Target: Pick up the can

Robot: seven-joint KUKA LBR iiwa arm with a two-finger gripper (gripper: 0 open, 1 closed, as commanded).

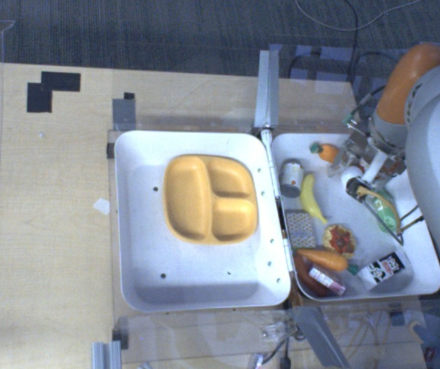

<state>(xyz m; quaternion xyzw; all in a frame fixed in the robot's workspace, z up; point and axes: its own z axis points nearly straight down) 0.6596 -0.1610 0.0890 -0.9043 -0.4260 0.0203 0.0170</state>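
The can [291, 177] is a small silver cylinder lying on its side at the upper left of the right bin [428, 279], close to the wall between the bins. My gripper [361, 172] hangs over the upper right part of that bin, below the orange wrist band, about a hand's width to the right of the can. It is near the top end of a green packet [382, 210]. Nothing shows as held in it.
Beside the can lies a yellow banana [311, 197], with a small orange fruit [327, 152] above it. Lower down are a grey mesh pad [300, 227], a red-dotted packet [340, 238], a carrot-like piece [325, 260] and a black-and-white carton [381, 267]. The left bin [139, 275] holds a yellow divided plate [208, 198].
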